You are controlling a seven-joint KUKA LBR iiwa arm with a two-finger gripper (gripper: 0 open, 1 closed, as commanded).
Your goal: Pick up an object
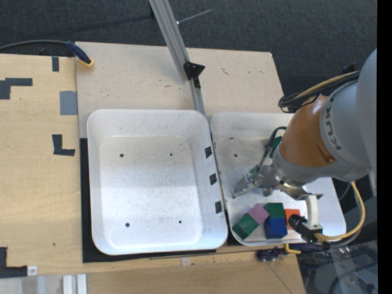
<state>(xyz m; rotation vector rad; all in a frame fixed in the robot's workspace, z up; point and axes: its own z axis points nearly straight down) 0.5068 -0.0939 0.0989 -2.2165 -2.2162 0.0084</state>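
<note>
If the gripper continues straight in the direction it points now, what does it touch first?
The gripper points leftward and down, so it would probably meet the bare floor of the right bin first. The blocks lie nearer the camera, aside from that line. Depth is unclear.

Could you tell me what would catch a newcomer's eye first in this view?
The grey arm with its orange band looms over the right bin, its gripper low above the bin floor. At that bin's near edge huddle bright blocks: green block, pink block, blue block.

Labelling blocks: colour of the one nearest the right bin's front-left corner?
Dark green block, camera view.
</note>
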